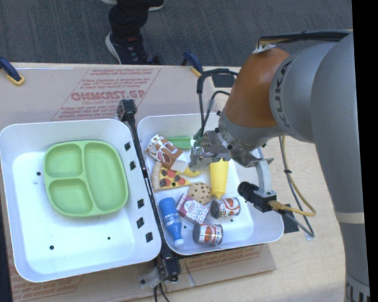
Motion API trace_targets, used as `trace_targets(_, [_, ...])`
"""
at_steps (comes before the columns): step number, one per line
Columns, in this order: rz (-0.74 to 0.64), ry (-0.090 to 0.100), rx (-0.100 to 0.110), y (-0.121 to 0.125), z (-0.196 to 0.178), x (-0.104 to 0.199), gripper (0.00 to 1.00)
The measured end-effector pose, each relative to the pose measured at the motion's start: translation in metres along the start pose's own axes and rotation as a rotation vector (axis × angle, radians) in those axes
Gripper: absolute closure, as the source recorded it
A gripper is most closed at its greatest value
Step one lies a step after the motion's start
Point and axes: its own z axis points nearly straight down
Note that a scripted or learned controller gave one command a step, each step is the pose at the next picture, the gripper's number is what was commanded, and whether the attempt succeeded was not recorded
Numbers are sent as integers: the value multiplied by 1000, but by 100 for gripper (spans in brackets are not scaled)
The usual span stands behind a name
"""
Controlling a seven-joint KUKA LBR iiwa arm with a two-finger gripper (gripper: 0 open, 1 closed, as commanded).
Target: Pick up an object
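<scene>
The right bin [261, 229] holds a heap of toy food: a yellow bottle [219, 178], a pizza slice [169, 178], a cookie [200, 192], a blue bottle [170, 220], two small cans [208, 234] [229, 207], a brown-and-white packet [163, 150], a red-and-white carton [195, 210] and a green piece [181, 142]. My gripper [202, 154] hangs low over the middle of this bin, just left of the yellow bottle's top and above the pizza slice. The wrist and arm hide much of the bin's right half.
The left bin [29, 246] bears a light green divided plate [86, 178]. A black clamp strip [140, 182] runs between the two bins. Cardboard [108, 88] lies under both. Cables [294, 204] trail off the wrist at the right.
</scene>
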Motion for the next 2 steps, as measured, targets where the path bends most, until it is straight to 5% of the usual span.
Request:
trace_targets(1, [-1,0,1,14,44,6,100])
trace_targets(2, [-2,0,-2,-71,-4,8,100])
